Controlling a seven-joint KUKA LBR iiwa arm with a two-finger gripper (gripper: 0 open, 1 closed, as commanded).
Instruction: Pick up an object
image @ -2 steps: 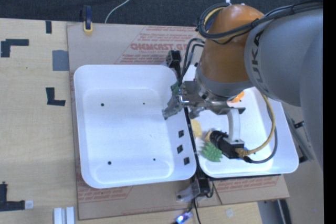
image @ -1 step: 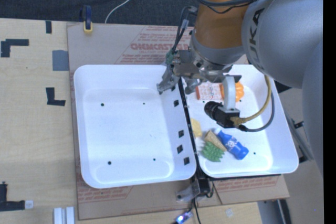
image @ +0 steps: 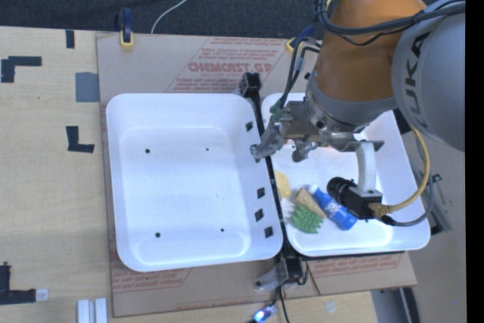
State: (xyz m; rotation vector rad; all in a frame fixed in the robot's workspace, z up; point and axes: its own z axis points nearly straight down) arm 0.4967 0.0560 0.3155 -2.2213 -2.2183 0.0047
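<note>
Gripper: the two-finger gripper (image: 281,148) hangs over the inner edge of the right shallow white plastic bin (image: 404,238); I cannot tell whether it is open or closed, and nothing is seen in its grasp.
Target cluster: four small things lie bunched in that bin, just below the gripper in the view, toward the near rim.
Nearest thing: the pale yellow flat piece (image: 282,182), almost straight under the gripper.
Others: a tan wedge-shaped block (image: 308,199), a green ridged, spiky toy (image: 305,219) and a blue tube with a white band (image: 333,209), touching or nearly so.
Long axis: the tube runs diagonally, upper left to lower right.
Judgement: crowding makes a clean single grasp difficult.
</note>
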